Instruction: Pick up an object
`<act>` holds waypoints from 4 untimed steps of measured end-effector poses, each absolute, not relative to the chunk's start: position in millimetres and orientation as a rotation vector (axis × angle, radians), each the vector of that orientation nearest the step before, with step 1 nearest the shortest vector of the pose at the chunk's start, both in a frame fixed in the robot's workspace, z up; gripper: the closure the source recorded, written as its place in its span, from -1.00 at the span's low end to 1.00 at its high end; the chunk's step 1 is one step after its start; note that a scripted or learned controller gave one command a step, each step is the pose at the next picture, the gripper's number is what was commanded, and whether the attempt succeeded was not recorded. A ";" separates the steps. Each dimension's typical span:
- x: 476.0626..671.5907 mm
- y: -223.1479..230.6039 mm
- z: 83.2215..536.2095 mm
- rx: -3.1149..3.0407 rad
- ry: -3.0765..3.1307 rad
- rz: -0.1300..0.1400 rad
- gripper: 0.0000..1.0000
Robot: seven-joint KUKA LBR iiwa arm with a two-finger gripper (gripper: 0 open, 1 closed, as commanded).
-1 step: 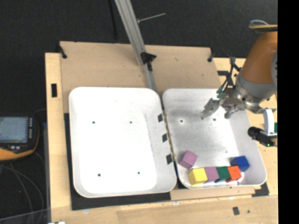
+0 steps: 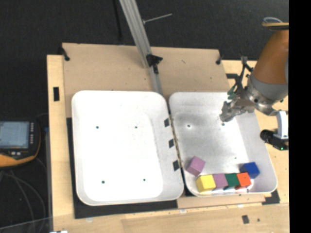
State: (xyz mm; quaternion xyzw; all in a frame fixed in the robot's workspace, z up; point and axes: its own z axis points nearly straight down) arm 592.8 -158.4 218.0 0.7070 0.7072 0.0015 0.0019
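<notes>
Gripper (image 2: 227, 111) is hung high, grip state unreadable; blocks (image 2: 221, 180) are bunched below it against the bin wall (image 2: 228, 193).

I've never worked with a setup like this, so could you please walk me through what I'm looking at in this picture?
One fixed camera looks down at a slant on a wooden bench. From the right reaches a robot arm, grey with an orange band above the wrist. At its tip sits the gripper, the part meant to grasp things; it hangs over the upper part of the right bin, and nothing can be seen held in it. The left bin lies alongside. Near the right bin's lower edge lie small blocks: a purple block a little apart, then a row of a yellow block, a second purple one, a green block and an orange block, with a blue block just behind. A metal rail slants across the top.
</notes>
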 end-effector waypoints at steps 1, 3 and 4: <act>599.9 -84.6 149.9 2.216 2.234 -0.003 1.00; 552.8 -72.8 299.9 2.218 2.211 0.008 1.00; 568.4 39.4 214.8 2.216 2.234 -0.003 1.00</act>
